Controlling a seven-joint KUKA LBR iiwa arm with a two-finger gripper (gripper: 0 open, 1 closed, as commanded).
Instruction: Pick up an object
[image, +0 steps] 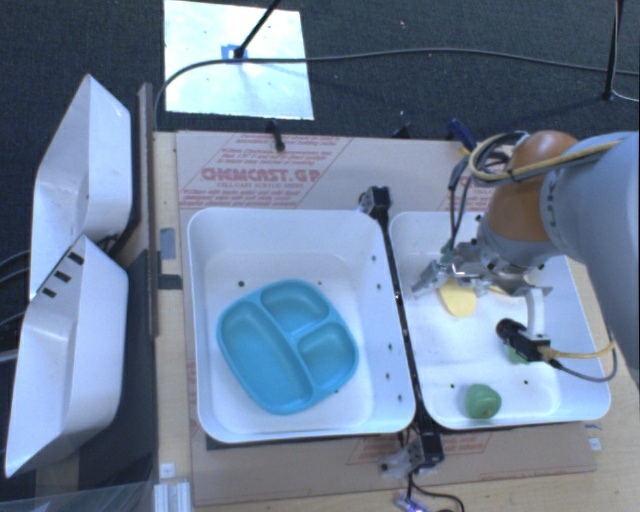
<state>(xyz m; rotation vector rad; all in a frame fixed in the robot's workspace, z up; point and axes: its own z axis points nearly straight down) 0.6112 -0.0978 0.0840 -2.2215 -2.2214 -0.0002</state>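
Observation:
In the right bin (570, 400), my gripper (468, 282) hangs low over the upper middle of the floor, its fingers spread open. A flat yellow object (460, 300) lies on the bin floor right under it, partly hidden by the gripper, and I see no grip on it. A small round green object (482, 401) rests near the bin's front edge, well apart from the gripper. The grey arm with its orange band (535, 160) reaches in from the right.
The left bin (215, 260) holds a blue divided plate (288, 344). A black divider clip (377, 201) sits between the bins at the back. Two spare white bins (70, 280) stand off the bench at the left.

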